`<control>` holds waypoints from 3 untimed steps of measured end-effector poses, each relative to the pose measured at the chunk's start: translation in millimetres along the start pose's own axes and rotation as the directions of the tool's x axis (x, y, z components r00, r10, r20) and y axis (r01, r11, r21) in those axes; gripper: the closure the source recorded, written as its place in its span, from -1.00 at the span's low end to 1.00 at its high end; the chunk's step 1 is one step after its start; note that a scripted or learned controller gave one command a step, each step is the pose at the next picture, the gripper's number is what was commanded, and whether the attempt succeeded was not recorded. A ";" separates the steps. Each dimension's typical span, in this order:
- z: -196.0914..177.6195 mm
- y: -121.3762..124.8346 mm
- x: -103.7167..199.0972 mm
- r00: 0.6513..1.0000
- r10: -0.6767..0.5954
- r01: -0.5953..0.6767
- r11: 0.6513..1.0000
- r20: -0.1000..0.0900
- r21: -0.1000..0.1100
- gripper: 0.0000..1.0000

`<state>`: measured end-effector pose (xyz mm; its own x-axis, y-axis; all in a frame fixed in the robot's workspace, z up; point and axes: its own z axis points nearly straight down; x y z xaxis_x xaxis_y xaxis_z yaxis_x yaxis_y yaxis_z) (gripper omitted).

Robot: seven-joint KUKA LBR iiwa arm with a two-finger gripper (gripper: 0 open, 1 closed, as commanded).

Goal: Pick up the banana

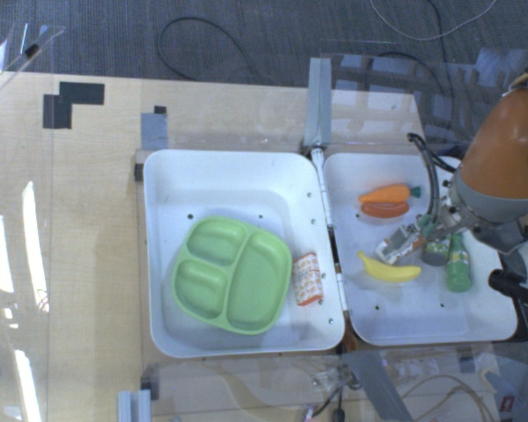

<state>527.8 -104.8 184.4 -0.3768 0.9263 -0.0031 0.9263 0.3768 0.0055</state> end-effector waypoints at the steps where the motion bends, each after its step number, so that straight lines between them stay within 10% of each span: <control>1: 69.2 6.7 5.7 0.999 -0.030 0.031 0.999 0.024 -0.031 -1.00; 2: 76.4 2.3 4.5 0.998 -0.044 0.046 0.998 0.038 -0.047 -1.00; 3: 76.8 8.1 8.5 0.964 0.264 -0.263 0.963 0.016 -0.054 -1.00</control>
<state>532.6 -93.9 107.6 -0.1189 0.9927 -0.0178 0.9910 0.1197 0.0605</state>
